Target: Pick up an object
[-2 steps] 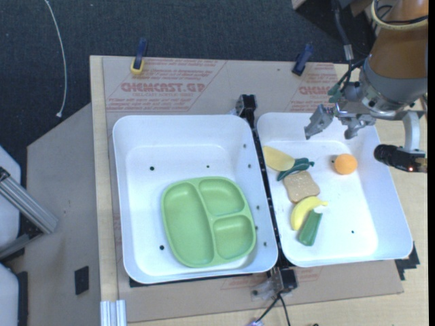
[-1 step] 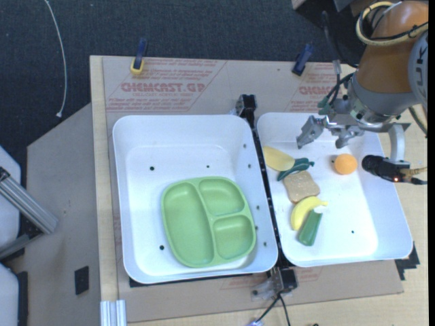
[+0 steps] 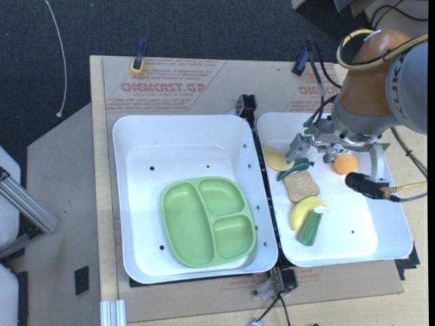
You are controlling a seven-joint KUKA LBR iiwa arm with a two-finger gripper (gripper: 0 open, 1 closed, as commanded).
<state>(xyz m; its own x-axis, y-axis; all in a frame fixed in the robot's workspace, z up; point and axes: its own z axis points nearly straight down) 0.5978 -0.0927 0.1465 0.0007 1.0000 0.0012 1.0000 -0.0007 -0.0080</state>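
Nearest the camera: near rim of the left bin (image 3: 197, 277), holding a green divided tray (image 3: 207, 220) flat on its floor, three compartments, nothing in them. Right bin (image 3: 380, 240) carries the pickable stuff, clustered toward its left wall: green bottle (image 3: 309, 228) lying down, touching a banana (image 3: 303, 210); just beyond, a slice of toast (image 3: 301, 185); farther still a pale yellow flat piece (image 3: 274, 158) and a teal bit (image 3: 296, 167) — too small to name. An orange ball (image 3: 346, 164) sits apart, right of the cluster.

Gripper (image 3: 304, 147) hangs low over the far-left part of the right bin, beside the yellow piece and above the toast — likely lining up on that cluster. Whether the pincer is apart or together, cannot tell; nothing seen between the tips, so no grasp counted.

Bins sit on a cardboard sheet (image 3: 177, 87) with red print, clamped at the far edge by a yellow-blue clip (image 3: 138, 58). Dark carpet beyond, with a white cable (image 3: 58, 43).
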